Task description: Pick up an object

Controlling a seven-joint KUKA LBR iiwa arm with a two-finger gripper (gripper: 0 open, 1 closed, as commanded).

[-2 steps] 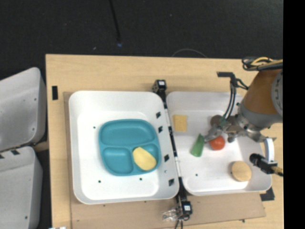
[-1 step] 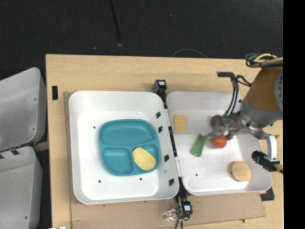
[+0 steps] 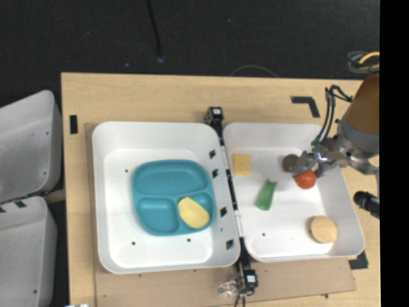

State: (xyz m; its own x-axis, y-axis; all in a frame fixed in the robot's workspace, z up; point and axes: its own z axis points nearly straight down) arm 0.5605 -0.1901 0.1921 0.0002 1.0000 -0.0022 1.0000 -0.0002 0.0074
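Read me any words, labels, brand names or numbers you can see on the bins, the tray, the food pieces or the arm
None can be read.
The divided teal plastic tray, the two shallow white bins and the grey arm with the orange band show no print.
The small black fittings along the bins' shared edge are too small and blurred to tell if they bear any marking.

Right bin [image 3: 339,190] objects: red tomato-like ball [image 3: 306,180] near the back right, just beside the gripper [image 3: 300,165]; green oblong piece [image 3: 266,194] lying tilted mid-bin; yellow square block [image 3: 241,164] flat by the left wall; tan round bun [image 3: 323,229] front right. Left bin [image 3: 102,190]: yellow lump [image 3: 193,212] sits in the lower-right compartment of the teal divided plate [image 3: 163,178]
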